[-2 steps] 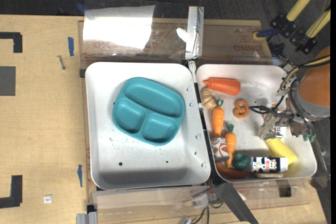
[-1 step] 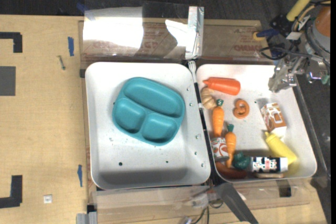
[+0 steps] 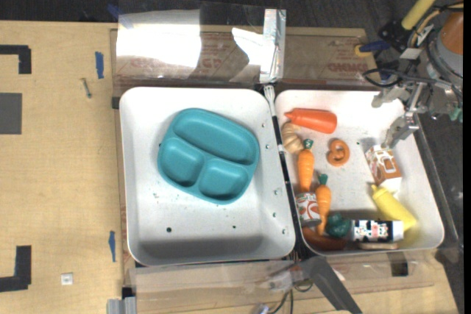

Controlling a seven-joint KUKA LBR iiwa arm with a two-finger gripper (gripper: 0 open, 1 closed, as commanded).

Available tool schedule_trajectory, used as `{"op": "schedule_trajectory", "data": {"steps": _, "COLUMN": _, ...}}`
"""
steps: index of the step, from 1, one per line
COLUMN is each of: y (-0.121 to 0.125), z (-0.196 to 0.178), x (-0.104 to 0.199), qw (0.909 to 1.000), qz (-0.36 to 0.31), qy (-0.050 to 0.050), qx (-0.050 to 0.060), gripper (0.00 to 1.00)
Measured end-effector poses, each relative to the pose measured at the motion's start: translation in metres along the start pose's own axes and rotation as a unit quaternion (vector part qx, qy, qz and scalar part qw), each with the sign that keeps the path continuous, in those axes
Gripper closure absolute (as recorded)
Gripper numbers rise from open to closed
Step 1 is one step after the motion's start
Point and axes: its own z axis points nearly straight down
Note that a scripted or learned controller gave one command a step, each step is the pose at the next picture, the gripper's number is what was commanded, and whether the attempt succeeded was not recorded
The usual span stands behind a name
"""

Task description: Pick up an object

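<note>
where the gripper (image 3: 403, 130) blurs, fingers unclear, above right bin (image 3: 434, 191)

bins (image 3: 147, 232): glossy white plastic
divided tray (image 3: 208, 154): smooth teal plastic
bench (image 3: 59, 180): matt pale wood
toy carrots (image 3: 305, 167): shiny plastic
</note>
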Motion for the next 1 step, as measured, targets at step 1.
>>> {"op": "schedule_trajectory", "data": {"steps": 1, "y": -0.0131, "z": 0.0611, "x": 0.0537, "qw": 0.9998, "qz": -0.018, "qy": 0.004, "qx": 0.0, "gripper": 0.0}}
